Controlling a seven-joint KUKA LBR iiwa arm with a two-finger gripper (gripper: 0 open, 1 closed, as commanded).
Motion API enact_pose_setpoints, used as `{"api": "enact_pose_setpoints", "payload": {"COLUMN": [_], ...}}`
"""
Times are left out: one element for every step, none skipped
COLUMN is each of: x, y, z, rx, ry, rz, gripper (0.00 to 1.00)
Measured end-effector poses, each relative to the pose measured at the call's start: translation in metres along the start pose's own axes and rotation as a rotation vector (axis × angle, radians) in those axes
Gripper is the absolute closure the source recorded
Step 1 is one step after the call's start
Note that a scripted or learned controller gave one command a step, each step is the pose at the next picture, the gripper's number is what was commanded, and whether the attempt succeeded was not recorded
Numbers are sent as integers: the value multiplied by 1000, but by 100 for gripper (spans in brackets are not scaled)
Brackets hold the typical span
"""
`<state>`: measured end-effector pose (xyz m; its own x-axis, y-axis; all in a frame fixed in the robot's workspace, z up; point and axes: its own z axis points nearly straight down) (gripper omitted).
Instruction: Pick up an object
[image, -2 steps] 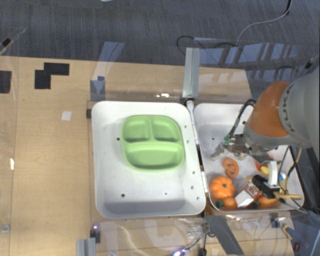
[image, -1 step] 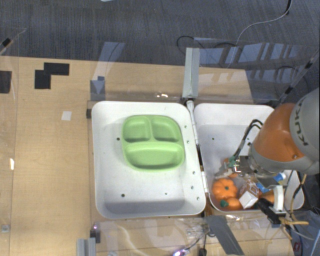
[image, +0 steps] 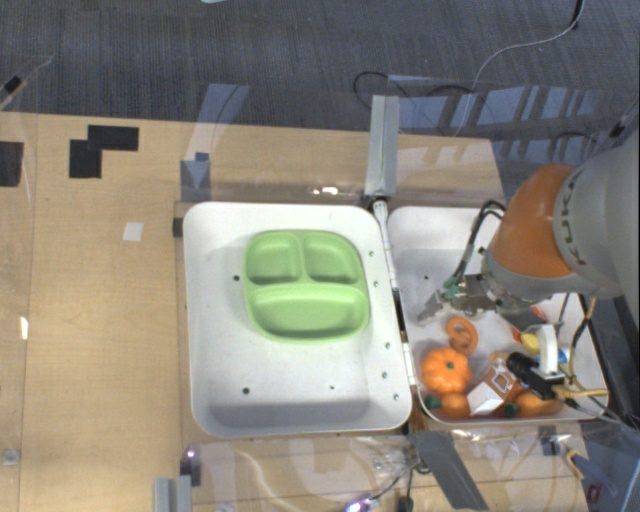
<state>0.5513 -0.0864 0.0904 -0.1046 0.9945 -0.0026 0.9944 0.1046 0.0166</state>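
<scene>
Camera view: gripper (image: 448, 298) hangs over the right bin (image: 425, 240), just above a small orange ring (image: 462, 333); its opening cannot be told. Orange pumpkin (image: 446, 370) sits below the ring. Green divided plate (image: 304, 283) lies in the left bin (image: 215, 330).

We see a green three-compartment plastic tray (image: 304, 284) lying in the left shallow white bin (image: 215, 390) on the tan wooden worktop (image: 90, 330), which bears black square markers (image: 102, 148) near its far edge.
</scene>
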Motion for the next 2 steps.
{"api": "enact_pose_setpoints", "payload": {"x": [-23, -21], "y": [-62, -59], "z": [-1, -13], "rx": [0, -8], "ry": [-1, -1], "rz": [27, 25], "gripper": [0, 100]}}
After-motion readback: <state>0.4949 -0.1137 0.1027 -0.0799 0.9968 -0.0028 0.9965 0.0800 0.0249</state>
